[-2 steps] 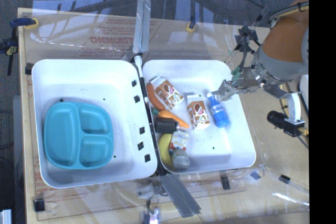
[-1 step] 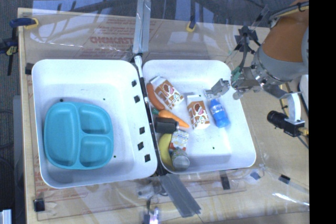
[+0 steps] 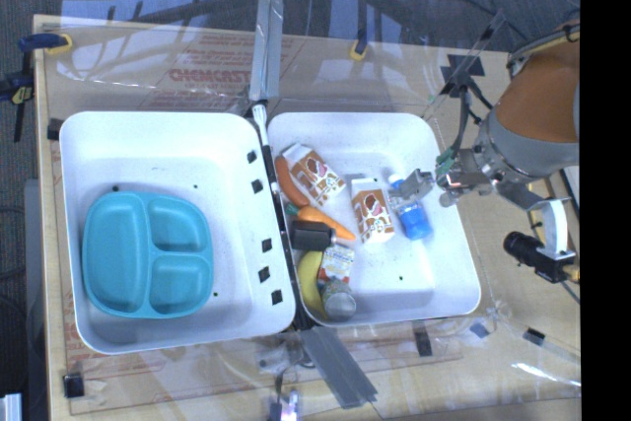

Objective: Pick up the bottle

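A blue bottle lies in the right bin, near its right wall, with its pale top pointing to the far side. My gripper reaches in from the right and hangs just over the bottle's top end. No part of the bottle shows between its tips. A second small bottle with a printed label and a grey cap lies at the bin's front left, beside a yellow banana.
Also in the right bin are two brown-and-white cartons, a carrot, an orange sausage-shaped piece and a black block. The left bin holds a teal divided plate.
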{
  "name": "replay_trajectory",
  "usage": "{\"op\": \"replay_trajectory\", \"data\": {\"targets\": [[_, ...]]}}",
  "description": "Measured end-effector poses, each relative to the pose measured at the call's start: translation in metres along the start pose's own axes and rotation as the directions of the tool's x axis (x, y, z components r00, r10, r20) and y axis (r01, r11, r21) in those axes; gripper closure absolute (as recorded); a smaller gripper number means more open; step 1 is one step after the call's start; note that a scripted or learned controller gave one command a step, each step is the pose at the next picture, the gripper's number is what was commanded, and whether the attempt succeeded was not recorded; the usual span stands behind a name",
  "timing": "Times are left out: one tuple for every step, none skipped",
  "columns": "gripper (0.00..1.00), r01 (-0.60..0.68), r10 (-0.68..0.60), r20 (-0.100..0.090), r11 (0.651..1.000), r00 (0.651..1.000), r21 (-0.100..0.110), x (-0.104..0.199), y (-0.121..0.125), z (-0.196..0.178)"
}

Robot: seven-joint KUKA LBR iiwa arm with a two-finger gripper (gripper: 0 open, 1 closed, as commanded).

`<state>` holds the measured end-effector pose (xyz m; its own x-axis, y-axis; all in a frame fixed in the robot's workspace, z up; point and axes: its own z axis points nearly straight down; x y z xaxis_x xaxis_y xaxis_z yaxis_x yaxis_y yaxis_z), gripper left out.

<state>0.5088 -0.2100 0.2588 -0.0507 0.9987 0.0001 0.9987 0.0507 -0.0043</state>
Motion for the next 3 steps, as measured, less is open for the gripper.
{"op": "replay_trajectory", "data": {"targets": [[0.00, -0.044, 0.044, 0.001, 0.999, 0.999, -0.002, -0.002, 0.026, 0.017], [0.00, -0.054, 0.054, 0.001, 0.999, 0.999, -0.005, 0.000, -0.016, -0.026], [0.00, -0.093, 0.093, 0.002, 0.996, 0.996, -0.005, 0.001, -0.022, -0.034]]}}
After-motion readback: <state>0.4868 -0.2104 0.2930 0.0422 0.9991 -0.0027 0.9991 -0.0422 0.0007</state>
